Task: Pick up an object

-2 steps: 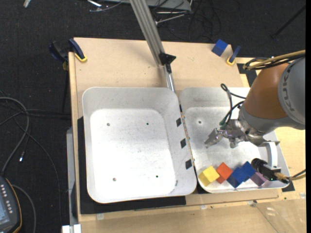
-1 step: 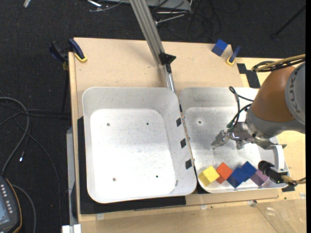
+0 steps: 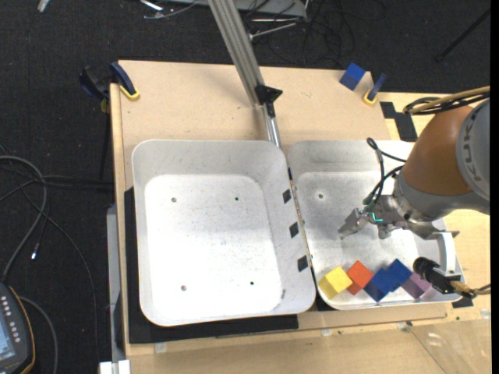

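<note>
Lot as seen from beside the bench, left to right.

1. Far left, lower corner of the frame: a dark handheld unit (image 3: pixel 11 335) on the black floor, possibly a teach pendant; too cropped to be sure.
2. Upper left: a blue and yellow clamp (image 3: pixel 123 81) on the corner of the pale wooden bench (image 3: pixel 195 104).
3. Centre left: left bin (image 3: pixel 142 209), white and shallow, with rounded corners.
4. Top centre: a metal rail (image 3: pixel 234 37) slanting down to the seam between the bins.
5. Centre right: right bin (image 3: pixel 316 156), touching the left bin along its edge.
6. Lower right, along the right bin's near wall, a close row: yellow block (image 3: pixel 336 281), orange block (image 3: pixel 359 274), blue block (image 3: pixel 389 280), purple block (image 3: pixel 416 286). Neighbours look to be touching.
7. Right of centre: gripper (image 3: pixel 351 224), over the middle of the right bin's floor, above the row in the frame and apart from it. Whether it is spread or closed cannot be told from here.
8. Upper right: a small blue cube (image 3: pixel 352 75) on the bench, just beside a second clamp (image 3: pixel 373 89).
9. Right edge: the arm (image 3: pixel 444 158), its orange band above the wrist.
</note>
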Robot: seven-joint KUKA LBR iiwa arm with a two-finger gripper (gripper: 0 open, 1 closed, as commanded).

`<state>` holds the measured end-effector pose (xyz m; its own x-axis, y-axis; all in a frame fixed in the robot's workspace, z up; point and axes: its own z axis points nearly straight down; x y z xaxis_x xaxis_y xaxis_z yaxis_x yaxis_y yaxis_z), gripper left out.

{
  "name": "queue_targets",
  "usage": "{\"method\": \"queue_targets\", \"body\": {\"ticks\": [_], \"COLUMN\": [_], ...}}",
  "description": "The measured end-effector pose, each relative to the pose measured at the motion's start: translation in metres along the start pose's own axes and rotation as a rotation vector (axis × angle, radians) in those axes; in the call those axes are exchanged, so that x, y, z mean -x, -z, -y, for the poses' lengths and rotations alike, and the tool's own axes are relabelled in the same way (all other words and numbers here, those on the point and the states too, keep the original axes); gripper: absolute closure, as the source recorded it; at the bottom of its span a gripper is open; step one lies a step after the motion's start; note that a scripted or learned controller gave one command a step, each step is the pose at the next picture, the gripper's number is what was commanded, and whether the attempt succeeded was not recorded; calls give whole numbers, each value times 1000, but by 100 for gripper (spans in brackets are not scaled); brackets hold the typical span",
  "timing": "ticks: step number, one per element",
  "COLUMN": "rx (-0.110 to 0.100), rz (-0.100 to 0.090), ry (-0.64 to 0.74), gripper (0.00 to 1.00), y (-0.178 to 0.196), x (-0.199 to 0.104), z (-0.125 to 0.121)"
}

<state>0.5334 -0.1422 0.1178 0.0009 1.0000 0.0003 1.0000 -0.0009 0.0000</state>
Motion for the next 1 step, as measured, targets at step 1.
{"method": "queue_targets", "body": {"ticks": [1], "rx": [10], "rz": [4], "ry": [5], "gripper": [0], "y": [144], "x": [1], "z": [-38]}}
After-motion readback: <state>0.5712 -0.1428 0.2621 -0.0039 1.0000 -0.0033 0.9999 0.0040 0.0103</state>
